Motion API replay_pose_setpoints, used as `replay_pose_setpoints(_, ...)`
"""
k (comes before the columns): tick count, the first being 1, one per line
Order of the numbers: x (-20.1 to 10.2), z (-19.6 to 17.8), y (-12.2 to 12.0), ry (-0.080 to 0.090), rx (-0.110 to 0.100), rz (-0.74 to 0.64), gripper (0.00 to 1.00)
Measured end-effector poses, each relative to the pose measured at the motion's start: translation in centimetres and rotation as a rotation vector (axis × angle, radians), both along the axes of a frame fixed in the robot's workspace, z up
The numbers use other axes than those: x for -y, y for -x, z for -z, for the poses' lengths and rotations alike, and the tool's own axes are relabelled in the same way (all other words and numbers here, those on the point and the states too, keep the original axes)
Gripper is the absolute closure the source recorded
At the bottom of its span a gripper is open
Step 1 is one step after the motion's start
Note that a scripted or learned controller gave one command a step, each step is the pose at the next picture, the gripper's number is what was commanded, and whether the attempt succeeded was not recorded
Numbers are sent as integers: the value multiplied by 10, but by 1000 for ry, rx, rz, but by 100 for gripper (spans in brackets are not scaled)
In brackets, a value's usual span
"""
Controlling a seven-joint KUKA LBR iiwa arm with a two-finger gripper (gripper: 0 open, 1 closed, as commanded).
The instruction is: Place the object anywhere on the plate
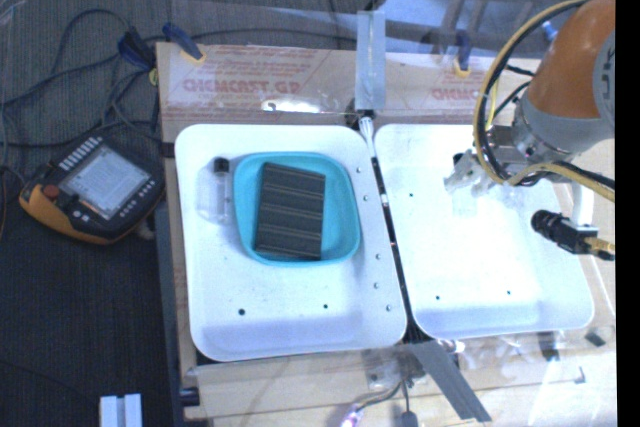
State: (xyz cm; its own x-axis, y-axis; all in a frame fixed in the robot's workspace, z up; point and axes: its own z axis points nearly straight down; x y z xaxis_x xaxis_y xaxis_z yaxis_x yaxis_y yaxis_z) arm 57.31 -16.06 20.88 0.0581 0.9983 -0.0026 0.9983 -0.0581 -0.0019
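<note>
While the arm is hanging over the right-hand side of the bench, the job is looking finished to me, or very nearly so. Over in the left bin (290,315), toward its far half, a blue plate (345,215) is sitting, and a dark ribbed block (290,210) is lying flat across its middle, well inside the rim on every side. That block is what I am taking for the object, so it is already resting where the task wants it. Just beside the plate's left edge, a small clear bottle with a black cap (214,185) is lying on the bin floor, touching or almost touching the plate; I cannot tell which.

Moving right, past the divider where the two bins meet, the right bin (500,300) is showing bare white floor. Above its far right portion the gripper (470,173) is hovering, well apart from the plate. Whether it is parted or closed I cannot tell, since it is blurring pale against the white. Nothing seems left to place.
</note>
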Motion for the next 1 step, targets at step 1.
replay_pose_setpoints(1, 0, 0, 0, 0, 0, 0, 0)
